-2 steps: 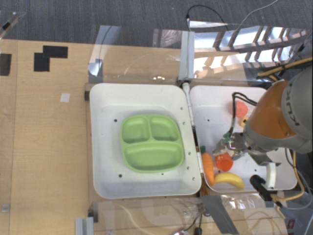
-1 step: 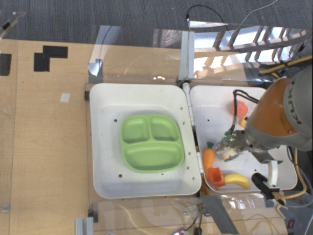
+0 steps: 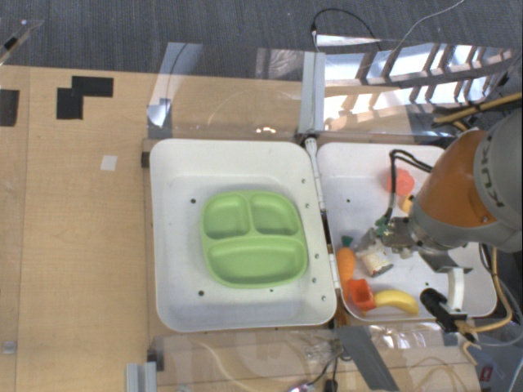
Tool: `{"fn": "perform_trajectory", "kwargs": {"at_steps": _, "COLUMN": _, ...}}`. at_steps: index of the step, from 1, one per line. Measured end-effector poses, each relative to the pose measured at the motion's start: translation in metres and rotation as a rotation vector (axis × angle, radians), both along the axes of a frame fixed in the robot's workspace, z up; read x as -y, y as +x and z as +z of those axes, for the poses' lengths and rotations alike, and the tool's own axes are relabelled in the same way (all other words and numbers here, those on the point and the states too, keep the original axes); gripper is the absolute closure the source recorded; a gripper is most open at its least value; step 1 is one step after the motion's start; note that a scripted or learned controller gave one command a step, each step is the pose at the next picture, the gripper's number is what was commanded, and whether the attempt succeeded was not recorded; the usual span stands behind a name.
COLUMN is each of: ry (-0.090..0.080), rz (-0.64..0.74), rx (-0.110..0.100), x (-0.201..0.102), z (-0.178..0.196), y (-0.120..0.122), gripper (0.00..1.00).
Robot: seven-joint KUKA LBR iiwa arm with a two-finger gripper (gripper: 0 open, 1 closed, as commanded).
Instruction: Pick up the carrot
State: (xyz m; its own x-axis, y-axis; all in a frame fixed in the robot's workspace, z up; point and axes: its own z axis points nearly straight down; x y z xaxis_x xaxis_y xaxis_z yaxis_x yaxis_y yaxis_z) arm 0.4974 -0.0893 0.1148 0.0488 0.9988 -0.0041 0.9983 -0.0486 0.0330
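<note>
While the banana point(image 3: 396, 301) lies nearest in the right bin point(image 3: 359, 170), the carrot point(image 3: 346, 263) sits by the left wall (apart from the gripper point(image 3: 377, 247), just right); farther left, a green plate point(image 3: 253, 238).

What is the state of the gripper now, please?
Gripper: cannot be told; it sits low in the right bin, beside the carrot.

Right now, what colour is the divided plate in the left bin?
Light green: the divided plate shows it plainly in the camera view, against the white left bin.
</note>
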Motion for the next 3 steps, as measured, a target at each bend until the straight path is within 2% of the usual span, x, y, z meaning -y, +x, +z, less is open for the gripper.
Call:
{"fn": "perform_trajectory", "kwargs": {"at_steps": 1, "ry": 0.003, "rz": 0.054, "rx": -0.028, "x": 0.043, "z": 0.068, "y": 0.034, "gripper": 0.0}}
{"fn": "perform_trajectory", "kwargs": {"at_steps": 2, "ry": 0.002, "rz": 0.063, "rx": -0.028, "x": 0.116, "z": 0.076, "y": 0.117, "gripper": 0.0}}
{"fn": "perform_trajectory", "kwargs": {"at_steps": 3, "ry": 0.001, "rz": 0.137, "rx": -0.027, "x": 0.116, "z": -0.019, "y": 0.086, "gripper": 0.0}}
